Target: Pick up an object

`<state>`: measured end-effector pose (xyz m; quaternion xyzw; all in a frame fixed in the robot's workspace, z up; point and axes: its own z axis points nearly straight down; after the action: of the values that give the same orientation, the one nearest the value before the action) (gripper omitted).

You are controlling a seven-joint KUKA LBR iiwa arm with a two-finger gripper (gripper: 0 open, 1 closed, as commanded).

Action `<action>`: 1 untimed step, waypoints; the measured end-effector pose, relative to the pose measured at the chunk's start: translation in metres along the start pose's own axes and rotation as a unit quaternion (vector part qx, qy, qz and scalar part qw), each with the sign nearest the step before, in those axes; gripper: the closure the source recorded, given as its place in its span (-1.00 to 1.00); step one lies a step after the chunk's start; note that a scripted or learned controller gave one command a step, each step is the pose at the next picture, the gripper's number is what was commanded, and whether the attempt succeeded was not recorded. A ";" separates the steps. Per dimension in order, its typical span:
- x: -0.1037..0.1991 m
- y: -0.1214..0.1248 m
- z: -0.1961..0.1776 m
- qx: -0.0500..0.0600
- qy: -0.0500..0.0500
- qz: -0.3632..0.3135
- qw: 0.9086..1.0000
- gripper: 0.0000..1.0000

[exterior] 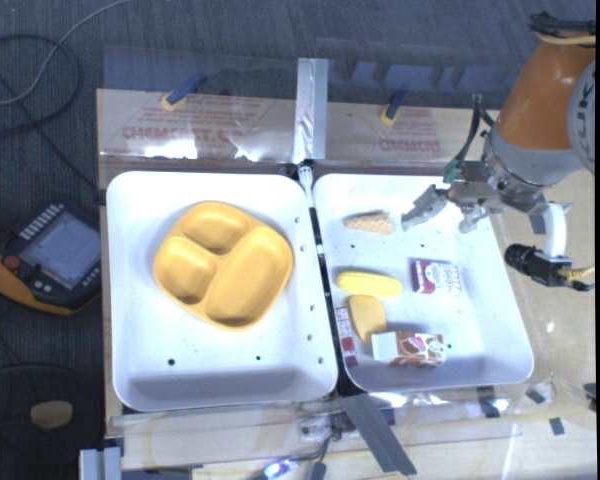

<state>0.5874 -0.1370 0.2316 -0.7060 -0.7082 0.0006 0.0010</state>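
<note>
Gripper (443, 211) spread wide, holding nothing, above right bin (500, 313); nearest item: pale tan wafer-like piece (368, 223), lying flat.

Just one fixed camera here, mounted above the bench and looking down at a slant, far enough back to fit both shallow white plastic bins (120, 298) side by side.

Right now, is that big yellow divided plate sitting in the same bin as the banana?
No, the yellow plate lies in the left bin, while the banana lies in the right bin.
</note>
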 end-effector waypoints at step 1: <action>-0.060 -0.012 0.137 0.000 0.000 0.030 1.000 -1.00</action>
<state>0.5758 -0.1969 0.0950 -0.7266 -0.6871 0.0003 0.0007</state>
